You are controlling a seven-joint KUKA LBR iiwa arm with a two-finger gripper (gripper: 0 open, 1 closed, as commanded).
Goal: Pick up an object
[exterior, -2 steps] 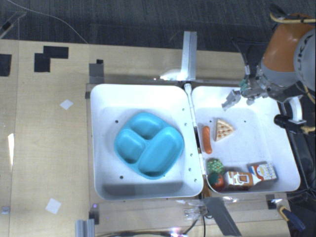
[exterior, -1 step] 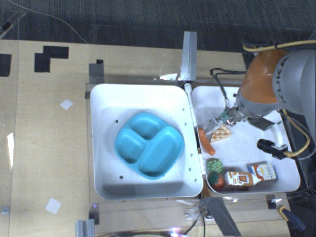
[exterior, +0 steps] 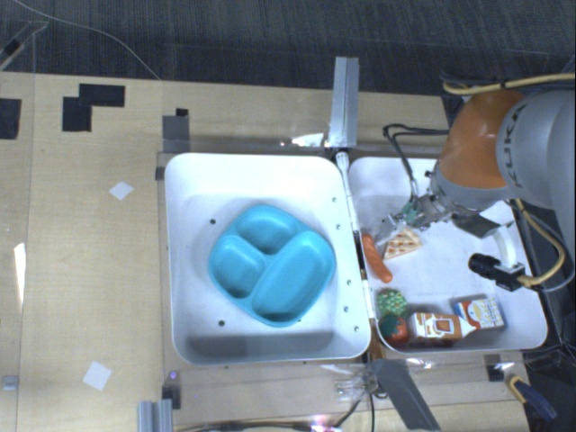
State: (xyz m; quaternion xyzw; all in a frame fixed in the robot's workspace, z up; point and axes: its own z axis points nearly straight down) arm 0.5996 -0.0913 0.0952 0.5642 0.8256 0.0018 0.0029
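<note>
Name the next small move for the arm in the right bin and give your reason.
Probably a short descent straight down: the pincer hangs just above the tan waffle-patterned wedge in the shallow white right bin, and nothing shows between it and the wedge. The orange carrot-shaped toy lies close on the wedge's left, so sideways drift risks a miss.

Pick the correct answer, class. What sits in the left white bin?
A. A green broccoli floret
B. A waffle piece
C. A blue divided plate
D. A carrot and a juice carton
C: the blue divided plate lies alone in the left bin, while the food items, such as the carrot, lie in the right bin.
</note>
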